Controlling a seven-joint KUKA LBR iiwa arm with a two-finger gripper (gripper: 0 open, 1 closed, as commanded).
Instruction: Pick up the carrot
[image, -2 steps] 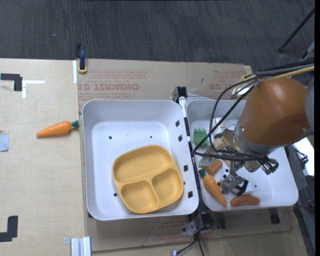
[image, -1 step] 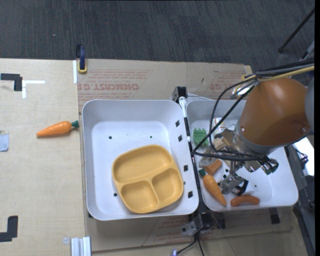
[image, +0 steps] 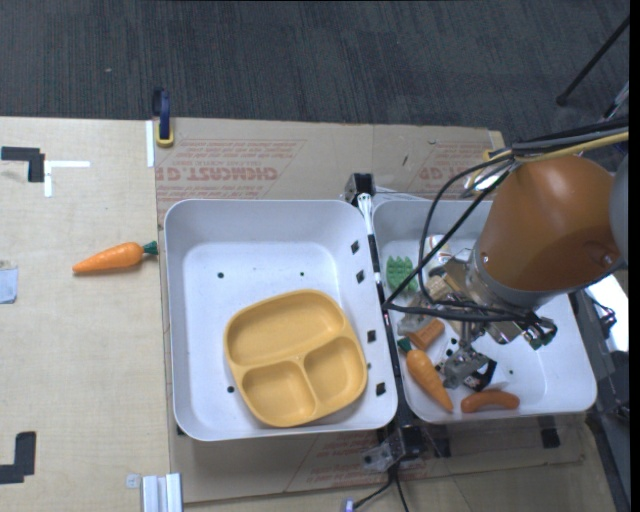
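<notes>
The grey arm with its orange band (image: 552, 225) reaches over the right of 2 shallow white plastic bins (image: 560, 400), and its dark claw (image: 467, 368) hangs low near that bin's floor. How far the claw is open cannot be told, and nothing is seen gripped in it. Just left of the claw lies a long orange carrot (image: 427, 381), slanted; a shorter orange piece (image: 489, 402) lies just right of it, and another small orange piece (image: 428, 333) sits above. A green ridged item (image: 400, 270) rests further back. The left white bin (image: 190, 300) holds a yellow 3-compartment plastic tray (image: 295, 357). Another orange carrot with a green tip (image: 112, 258) lies on the counter (image: 80, 380), well apart to the left.
</notes>
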